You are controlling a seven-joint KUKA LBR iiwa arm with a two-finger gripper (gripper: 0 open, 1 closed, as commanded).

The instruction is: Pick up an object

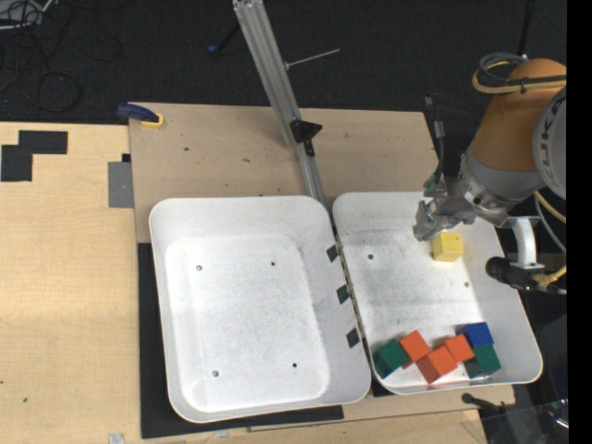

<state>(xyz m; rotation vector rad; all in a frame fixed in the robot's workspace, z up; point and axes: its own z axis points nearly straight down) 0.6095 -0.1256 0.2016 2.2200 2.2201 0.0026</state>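
Observation:
My gripper hangs over the far part of the right bin, low above its floor. A yellow block lies just to the right of it and slightly nearer the camera, close to the gripper tip; I cannot tell whether they touch. At the bin's near right corner sits a cluster of blocks: a green one, orange ones, a blue one and another green one.
The left bin stands beside the right one, joined by black clips. A slanted aluminium rail rises behind the bins. The arm's grey and orange body looms over the right bin's far right side.

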